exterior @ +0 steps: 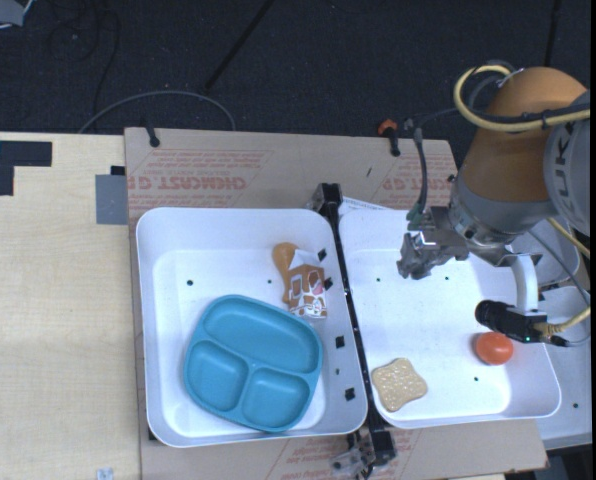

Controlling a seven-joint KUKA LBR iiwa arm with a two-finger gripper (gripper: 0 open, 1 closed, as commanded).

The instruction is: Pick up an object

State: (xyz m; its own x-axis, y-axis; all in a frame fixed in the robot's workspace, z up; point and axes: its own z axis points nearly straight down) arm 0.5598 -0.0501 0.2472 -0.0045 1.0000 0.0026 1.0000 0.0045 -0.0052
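Note:
In the left bin lies a blue divided plate. Just above the plate's upper right rim sit a tan chicken-leg toy and a small patterned carton. The right bin holds a slice of toast near its front left corner and a red tomato toward its right side. My gripper hangs over the upper middle of the right bin, with nothing visibly held. It stands well apart from the toast and the tomato.
A black divider bar runs between the two bins. A black cylindrical part on the arm's side juts out just above the tomato. Cables loop around the orange wrist band at the right. Cardboard lies under both bins.

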